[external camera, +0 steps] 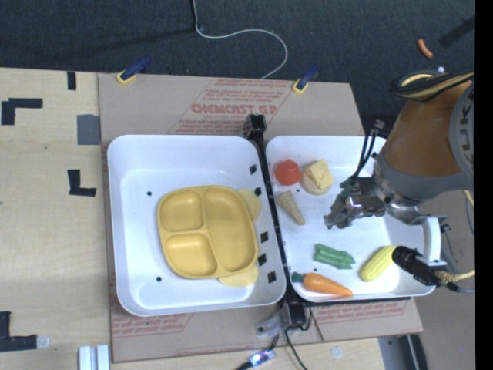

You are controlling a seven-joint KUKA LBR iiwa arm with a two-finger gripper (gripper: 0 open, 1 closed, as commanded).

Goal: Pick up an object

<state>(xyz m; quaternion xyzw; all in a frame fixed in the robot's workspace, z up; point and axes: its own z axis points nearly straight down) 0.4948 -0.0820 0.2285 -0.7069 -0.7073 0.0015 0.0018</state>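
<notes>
Left bin [127, 206]: we note a yellow divided plate [206, 231], not the likely target. Right bin [339, 149], moving rightward: red tomato [287, 172], cream cone-shaped piece [291, 206], carrot [326, 285], pale lump [317, 177], green bean pod [333, 256], corn cob [377, 263]. The pincer [340, 215] hangs mid-bin over bare floor between these; we cannot tell its spread. Risk, in our judgement: it descends into the gap, closes on nothing, or nudges the pod aside.

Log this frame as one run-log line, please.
gripper: over right bin, holding nothing seen | nearest: green toy | left bin: yellow tray
</notes>
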